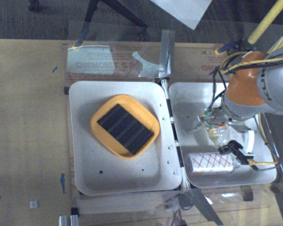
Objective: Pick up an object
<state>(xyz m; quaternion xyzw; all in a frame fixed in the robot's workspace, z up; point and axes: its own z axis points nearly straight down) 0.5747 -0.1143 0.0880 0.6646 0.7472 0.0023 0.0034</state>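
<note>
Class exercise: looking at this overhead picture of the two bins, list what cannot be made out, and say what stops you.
- Gripper, camera view: the arm's wrist hides the jaws.
- Clear object in the right bin: transparent, blurred.
- White box with red lattice: too small to identify.

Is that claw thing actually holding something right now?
I can't tell. The claw hangs over the right bin near a clear object, but the arm hides any grip.

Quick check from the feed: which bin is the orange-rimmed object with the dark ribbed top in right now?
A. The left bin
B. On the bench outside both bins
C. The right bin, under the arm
A. The orange-rimmed object lies alone on the floor of the left bin, while the arm reaches over the right bin.
</note>
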